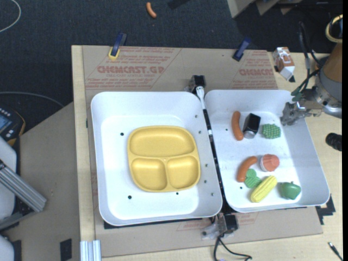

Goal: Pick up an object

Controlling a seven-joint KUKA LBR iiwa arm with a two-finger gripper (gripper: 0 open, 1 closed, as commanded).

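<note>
- Toy food in the right bin [312, 145] is what the task is after: any one of the small pieces lying loose on its white floor would do, and all of them lie flat and free, none lifted.
- The gripper [290, 115] hangs at that bin's far right rim, near its upper corner, with nothing visibly between its fingers; at this size I cannot tell whether they are spread or pressed together.
- Nearest to it is the green bumpy piece [271, 131], just beside the gripper's tip and standing a little apart from its neighbours, so it looks the easiest target from this approach.
- Just left of that lies a small black block [251, 125], and touching or almost touching it an upright-lying orange sausage [236, 125]; these two crowd each other, which would make a clean pinch on either harder.
- Lower in the bin sits a tighter cluster: a red round piece [269, 162], a second orange sausage [246, 168], a green leafy piece [252, 179], a yellow corn cob [263, 188] and a green pepper [289, 190]. Several of these touch, so fingers coming down here would likely nudge a neighbour.
- The left bin [103, 145] holds only a yellow divided plate [163, 158], well apart from the gripper and probably a drop-off place rather than a target.
- Both bins rest on a table [163, 64] sheeted in brown board, held by clips at its far edge; a black hinge or clamp [198, 83] sits between the bins, clear of the arm's path.
</note>
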